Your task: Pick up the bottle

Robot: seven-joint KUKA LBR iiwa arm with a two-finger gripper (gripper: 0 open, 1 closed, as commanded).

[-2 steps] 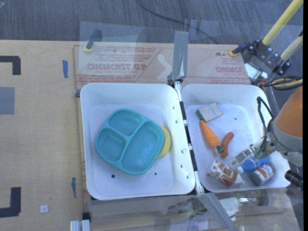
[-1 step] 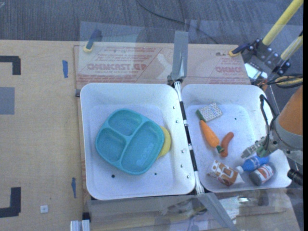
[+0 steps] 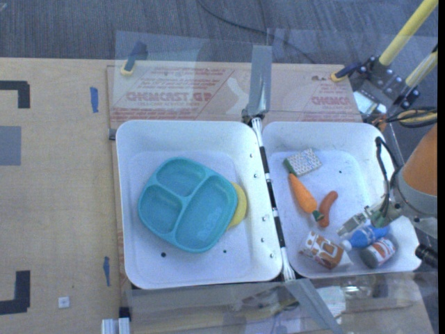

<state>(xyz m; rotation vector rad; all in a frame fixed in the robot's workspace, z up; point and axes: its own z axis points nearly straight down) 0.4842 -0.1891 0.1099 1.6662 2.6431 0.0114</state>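
Bottle (image 3: pixel 371 243) is what we see low in the right bin (image 3: pixel 348 139), near its front right corner: a small thing with a blue part and a grey part. Its long axis seems to run on a slant, the blue end toward the upper left and the grey end toward the lower right, though we cannot tell which end is the neck. Our gripper (image 3: pixel 360 220) hangs just above and to the left of it, fingers pointing left; how far apart they stand we cannot tell, nor whether they touch it. Nearby lie a carrot (image 3: pixel 302 194), a small carton (image 3: pixel 322 250) and a speckled block (image 3: pixel 304 161). The left bin (image 3: pixel 132 141) bears a teal divided plate (image 3: pixel 186 204).
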